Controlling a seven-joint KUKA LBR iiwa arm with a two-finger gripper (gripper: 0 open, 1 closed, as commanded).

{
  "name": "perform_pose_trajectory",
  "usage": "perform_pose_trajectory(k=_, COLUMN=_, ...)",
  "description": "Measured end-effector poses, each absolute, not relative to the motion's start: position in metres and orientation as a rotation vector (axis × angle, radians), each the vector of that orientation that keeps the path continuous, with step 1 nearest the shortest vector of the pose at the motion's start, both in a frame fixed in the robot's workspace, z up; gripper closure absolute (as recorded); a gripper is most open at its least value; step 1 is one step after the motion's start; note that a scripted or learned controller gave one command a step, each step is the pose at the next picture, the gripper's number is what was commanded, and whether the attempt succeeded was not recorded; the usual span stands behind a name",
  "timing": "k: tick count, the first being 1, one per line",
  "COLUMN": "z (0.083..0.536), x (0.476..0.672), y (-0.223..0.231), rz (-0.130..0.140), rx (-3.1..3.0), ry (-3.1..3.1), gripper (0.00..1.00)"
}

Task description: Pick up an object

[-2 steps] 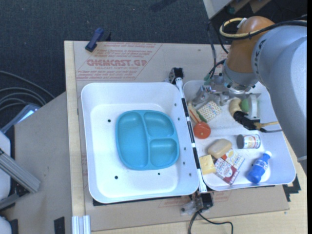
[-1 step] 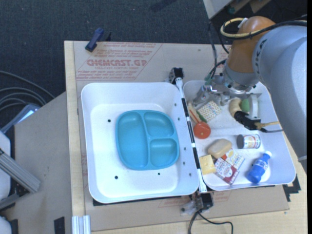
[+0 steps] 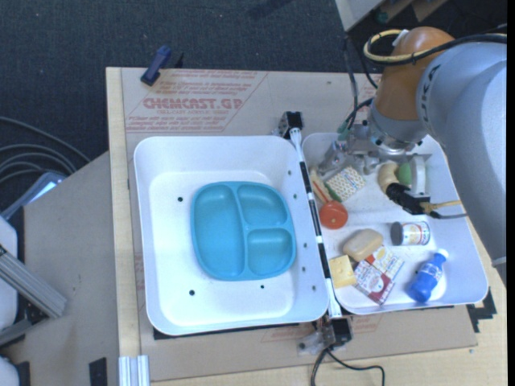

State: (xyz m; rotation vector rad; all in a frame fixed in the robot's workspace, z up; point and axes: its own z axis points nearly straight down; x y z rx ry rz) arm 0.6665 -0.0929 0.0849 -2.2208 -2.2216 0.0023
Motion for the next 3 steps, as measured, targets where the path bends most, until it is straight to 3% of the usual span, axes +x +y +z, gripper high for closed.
perform_pose_trajectory(k=3, z=0.085, x=0.6664, y=-0.0926, rz=0.002, rx=-2.221, ry=-2.221, gripper=0.0)
